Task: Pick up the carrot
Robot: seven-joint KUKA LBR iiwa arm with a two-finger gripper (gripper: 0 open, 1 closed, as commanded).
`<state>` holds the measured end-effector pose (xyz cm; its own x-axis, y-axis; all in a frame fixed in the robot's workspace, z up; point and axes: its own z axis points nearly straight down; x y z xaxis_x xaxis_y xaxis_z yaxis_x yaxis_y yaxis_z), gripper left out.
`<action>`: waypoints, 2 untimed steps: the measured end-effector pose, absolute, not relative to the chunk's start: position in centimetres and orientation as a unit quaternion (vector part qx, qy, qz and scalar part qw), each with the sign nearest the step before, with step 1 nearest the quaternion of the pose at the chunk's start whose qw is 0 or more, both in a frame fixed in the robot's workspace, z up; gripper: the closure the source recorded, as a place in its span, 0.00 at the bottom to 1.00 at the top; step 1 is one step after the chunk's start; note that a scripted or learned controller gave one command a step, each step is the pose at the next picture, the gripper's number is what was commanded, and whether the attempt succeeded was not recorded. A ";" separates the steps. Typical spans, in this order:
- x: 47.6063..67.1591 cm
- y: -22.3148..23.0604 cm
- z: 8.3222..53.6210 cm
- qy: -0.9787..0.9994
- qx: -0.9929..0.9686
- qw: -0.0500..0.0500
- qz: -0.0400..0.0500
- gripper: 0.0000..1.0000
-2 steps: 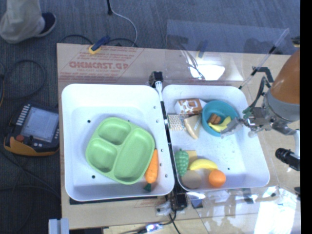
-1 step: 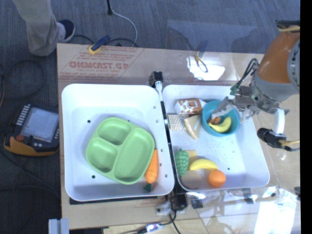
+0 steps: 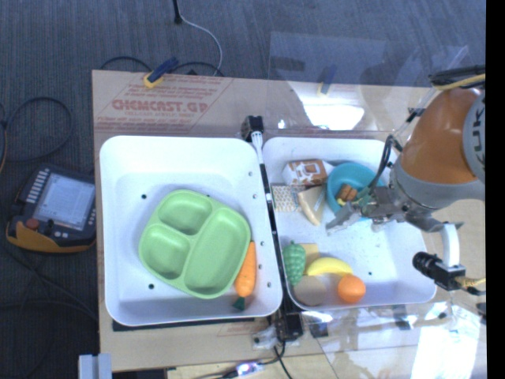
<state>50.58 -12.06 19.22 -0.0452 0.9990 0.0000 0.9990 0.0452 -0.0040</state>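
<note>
Lying beside the green plate [image 3: 195, 243], the carrot [image 3: 246, 269] looks light, stiff, slick plastic, best pinched mid-body; gripper [image 3: 345, 215] state: cannot tell

Bright even overhead light; glare on clear sheet [image 3: 331, 117]; soft focus.

The carrot [image 3: 246, 270] lies in the left bin [image 3: 126, 164], touching the green plate [image 3: 193, 243]; the pincer [image 3: 347, 212] hovers over the right bin [image 3: 394, 290].

The grey arm with its orange band enters from the frame's right edge, its gripper [image 3: 345, 214] reaching leftward at mid-right.
</note>
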 end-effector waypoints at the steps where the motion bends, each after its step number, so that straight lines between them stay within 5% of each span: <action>1: 48.3 -12.3 11.5 -0.663 -0.749 0.004 0.003 0.00; 2: 54.0 -10.7 9.0 -0.553 -0.833 -0.001 0.000 0.00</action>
